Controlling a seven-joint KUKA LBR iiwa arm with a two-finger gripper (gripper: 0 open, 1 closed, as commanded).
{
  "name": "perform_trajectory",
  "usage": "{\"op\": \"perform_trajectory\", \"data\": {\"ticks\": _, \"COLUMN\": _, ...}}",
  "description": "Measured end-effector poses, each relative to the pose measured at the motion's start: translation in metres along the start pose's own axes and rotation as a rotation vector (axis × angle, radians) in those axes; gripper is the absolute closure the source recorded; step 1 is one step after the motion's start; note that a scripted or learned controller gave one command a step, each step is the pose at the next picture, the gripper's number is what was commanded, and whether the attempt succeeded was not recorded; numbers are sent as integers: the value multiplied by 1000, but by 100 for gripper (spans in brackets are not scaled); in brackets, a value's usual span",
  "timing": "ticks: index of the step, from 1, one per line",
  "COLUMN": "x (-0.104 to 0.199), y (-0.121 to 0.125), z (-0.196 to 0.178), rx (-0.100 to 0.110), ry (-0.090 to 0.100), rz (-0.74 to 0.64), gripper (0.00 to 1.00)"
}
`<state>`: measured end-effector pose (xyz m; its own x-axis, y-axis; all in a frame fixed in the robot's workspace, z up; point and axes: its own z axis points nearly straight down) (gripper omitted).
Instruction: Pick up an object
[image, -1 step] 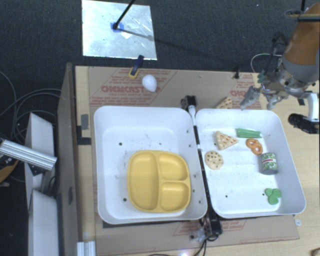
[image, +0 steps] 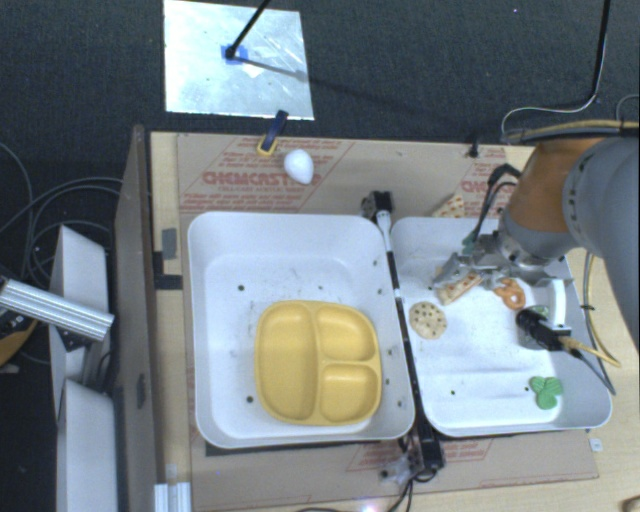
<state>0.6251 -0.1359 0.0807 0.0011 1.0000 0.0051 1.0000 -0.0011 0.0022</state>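
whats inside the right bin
In the right bin: a round cookie, a tan cracker, an orange pretzel and a green piece. The arm covers its far right corner, so anything there is hidden.

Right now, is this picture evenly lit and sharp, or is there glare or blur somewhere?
Camera view: the light is soft and even, so the yellow plate casts barely a shadow in the left bin. Camera view: the silvery sheet at the top glares white in patches. Camera view: the claw looks soft, its details hard to read, while the cookie is fairly crisp.
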Motion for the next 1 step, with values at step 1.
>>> {"op": "perform_trajectory", "data": {"ticks": 1, "x": -1, "y": 7, "z": -24, "rx": -17, "ry": -4, "rz": -4, "gripper": 100}}
